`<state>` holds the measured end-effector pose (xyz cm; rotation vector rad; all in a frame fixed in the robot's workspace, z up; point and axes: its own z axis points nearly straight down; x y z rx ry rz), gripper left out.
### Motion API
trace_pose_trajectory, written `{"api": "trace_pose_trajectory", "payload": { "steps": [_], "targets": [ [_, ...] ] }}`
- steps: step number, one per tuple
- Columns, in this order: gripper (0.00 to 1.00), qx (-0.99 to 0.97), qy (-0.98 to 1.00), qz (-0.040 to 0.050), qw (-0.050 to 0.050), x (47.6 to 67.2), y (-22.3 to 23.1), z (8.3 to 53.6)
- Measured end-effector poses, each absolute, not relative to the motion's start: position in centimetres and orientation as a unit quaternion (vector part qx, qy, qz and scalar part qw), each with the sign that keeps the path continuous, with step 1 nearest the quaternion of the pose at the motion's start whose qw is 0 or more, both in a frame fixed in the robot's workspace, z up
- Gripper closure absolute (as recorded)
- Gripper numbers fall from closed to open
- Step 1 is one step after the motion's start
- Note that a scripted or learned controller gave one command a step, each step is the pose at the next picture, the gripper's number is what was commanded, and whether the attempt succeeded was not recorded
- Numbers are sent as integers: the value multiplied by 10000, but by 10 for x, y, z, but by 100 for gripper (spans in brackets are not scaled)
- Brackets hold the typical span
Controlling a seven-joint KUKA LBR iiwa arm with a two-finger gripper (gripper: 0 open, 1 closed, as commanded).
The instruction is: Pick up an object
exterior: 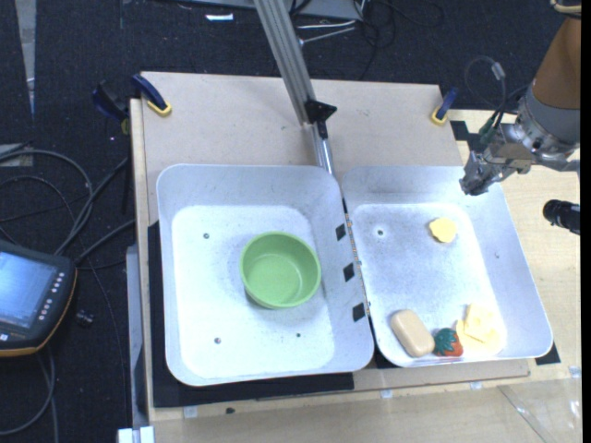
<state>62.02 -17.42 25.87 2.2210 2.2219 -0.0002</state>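
End effector (476, 182) hovering over the right bin's (517, 257) far rim.
Whether it is clenched, I cannot tell; a yellow object (443, 231) is lying just below it in that bin.

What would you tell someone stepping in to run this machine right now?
Gripper: above the far rim of the right bin, holding nothing; whether its fingers are open can't be told.
Right bin: yellow piece nearest the gripper; tan oblong block, small red-and-green item and pale yellow item along the near edge.
Left bin: green bowl.
Done: nothing picked.
Left: lower, grasp something, lift.
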Motion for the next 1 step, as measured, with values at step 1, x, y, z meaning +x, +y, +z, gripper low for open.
{"api": "trace_pose_trajectory", "payload": {
  "steps": [1],
  "targets": [
    [0,7070,7072,0,0,620,-174,259]
  ]
}}
